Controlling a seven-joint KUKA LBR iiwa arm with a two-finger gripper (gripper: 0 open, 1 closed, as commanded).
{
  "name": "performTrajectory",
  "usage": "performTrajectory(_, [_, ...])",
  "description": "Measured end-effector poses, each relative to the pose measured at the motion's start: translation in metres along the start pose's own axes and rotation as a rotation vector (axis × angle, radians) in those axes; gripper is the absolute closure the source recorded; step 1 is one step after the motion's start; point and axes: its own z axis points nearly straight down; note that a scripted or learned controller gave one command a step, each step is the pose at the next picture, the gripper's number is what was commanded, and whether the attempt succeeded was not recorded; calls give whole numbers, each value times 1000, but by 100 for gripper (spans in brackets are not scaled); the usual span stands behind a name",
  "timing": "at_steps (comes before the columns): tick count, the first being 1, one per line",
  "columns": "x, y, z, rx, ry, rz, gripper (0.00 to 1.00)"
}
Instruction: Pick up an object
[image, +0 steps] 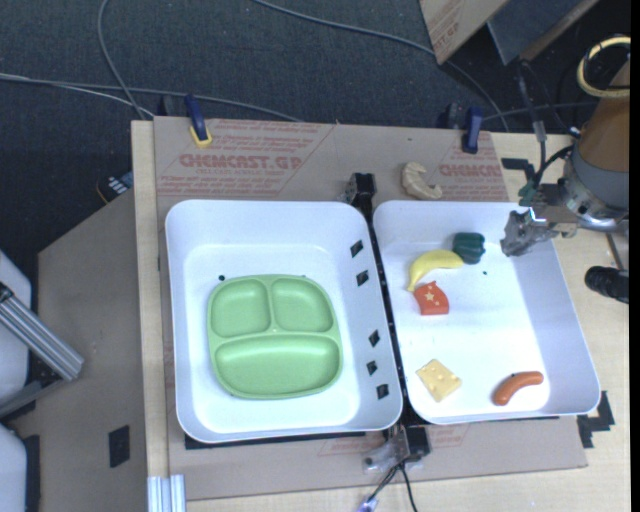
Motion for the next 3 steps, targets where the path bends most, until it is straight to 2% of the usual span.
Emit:
performTrajectory(1, [59, -3, 6, 8, 5, -5, 100])
performTrajectory(3, [167, 7, -14, 5, 3, -6, 100])
